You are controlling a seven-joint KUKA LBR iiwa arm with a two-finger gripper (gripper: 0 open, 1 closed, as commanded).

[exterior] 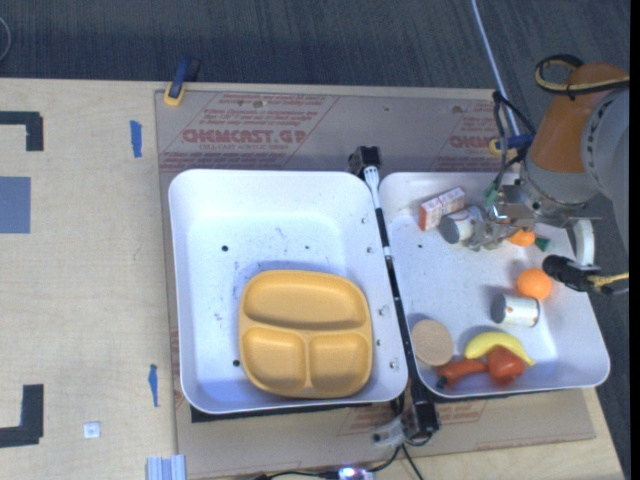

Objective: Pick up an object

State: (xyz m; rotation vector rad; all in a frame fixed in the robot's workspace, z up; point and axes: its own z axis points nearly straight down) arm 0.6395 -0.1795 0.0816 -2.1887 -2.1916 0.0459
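Note:
My gripper (pixel 487 232) is down in the far part of the right bin (pixel 590 368), under the grey arm with its orange band (pixel 570 128). A grey cylinder (pixel 456 229) lies just left of it, touching or nearly touching. A red and white small box (pixel 440 208) lies beyond the cylinder. A small orange piece (pixel 522 236) peeks out to the gripper's right. Nearer the front sit an orange ball (pixel 535 284), a white cup (pixel 519 312), a yellow banana (pixel 497 344), a red fruit (pixel 506 366), an orange-red carrot shape (pixel 459 372) and a tan round disc (pixel 432 340).
The left bin (pixel 200 218) holds a yellow divided plate (pixel 305 330) toward its front. A black clamp (pixel 366 158) sits on the ridge between the bins. Cardboard lies under both bins, with blue tape marks on the wooden bench at left.

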